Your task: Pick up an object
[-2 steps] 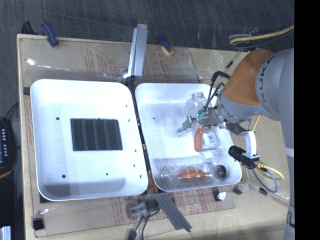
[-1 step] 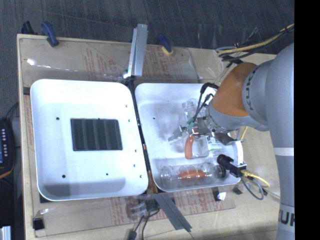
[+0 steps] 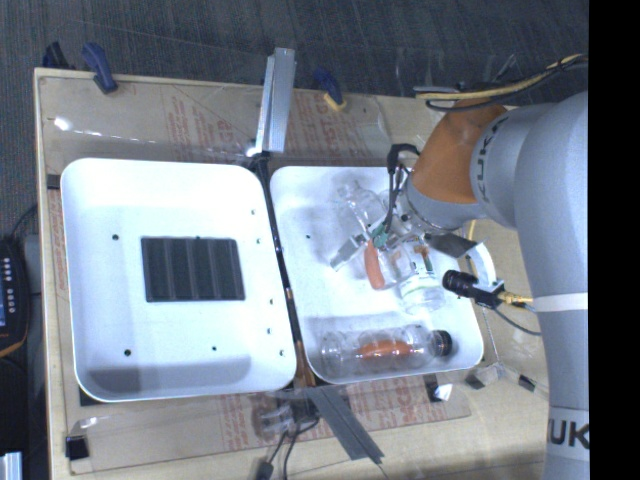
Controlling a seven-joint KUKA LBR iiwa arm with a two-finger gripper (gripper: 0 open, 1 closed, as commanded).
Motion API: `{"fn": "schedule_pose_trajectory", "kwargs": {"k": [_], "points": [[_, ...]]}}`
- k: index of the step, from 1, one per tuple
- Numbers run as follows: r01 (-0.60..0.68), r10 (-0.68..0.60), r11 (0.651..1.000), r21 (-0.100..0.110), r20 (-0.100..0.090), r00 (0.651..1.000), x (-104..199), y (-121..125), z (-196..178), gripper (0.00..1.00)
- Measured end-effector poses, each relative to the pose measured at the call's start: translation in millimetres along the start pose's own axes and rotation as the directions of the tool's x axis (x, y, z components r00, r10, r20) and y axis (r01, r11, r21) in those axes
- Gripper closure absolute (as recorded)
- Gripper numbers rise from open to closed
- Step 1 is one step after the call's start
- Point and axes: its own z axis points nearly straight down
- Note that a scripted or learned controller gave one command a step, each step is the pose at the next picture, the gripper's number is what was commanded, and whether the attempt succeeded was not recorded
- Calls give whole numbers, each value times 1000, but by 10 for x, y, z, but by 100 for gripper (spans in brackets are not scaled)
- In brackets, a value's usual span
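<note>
We see a clear plastic bottle (image 3: 385, 347) lying on its side along the near wall of the right bin (image 3: 300, 268), its dark cap pointing toward the arm and something orange showing inside it. Farther into that bin from the bottle lies a small orange piece (image 3: 373, 266), and just beside that a second small clear bottle (image 3: 418, 286) with a white label. A crumpled clear wrapper (image 3: 352, 208) sits beyond the orange piece, toward the far wall of the bin.

The gripper (image 3: 385, 236) hangs over the middle of the right bin, right above the orange piece and the small bottle. The large bottle lies apart from it, nearer the bin's front wall.

The grey arm (image 3: 545, 178) reaches over the bin's outer edge. Beside the right bin, the left bin (image 3: 100, 208) has a dark ribbed panel (image 3: 193, 268) in its floor.
</note>
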Motion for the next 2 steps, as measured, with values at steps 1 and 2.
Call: {"fn": "schedule_pose_trajectory", "kwargs": {"k": [1, 2], "points": [[5, -5, 1000, 1, 1, 1000, 3, 7, -102, 100], [-41, 41, 999, 1, -1, 999, 443, -81, -927, 100]]}}
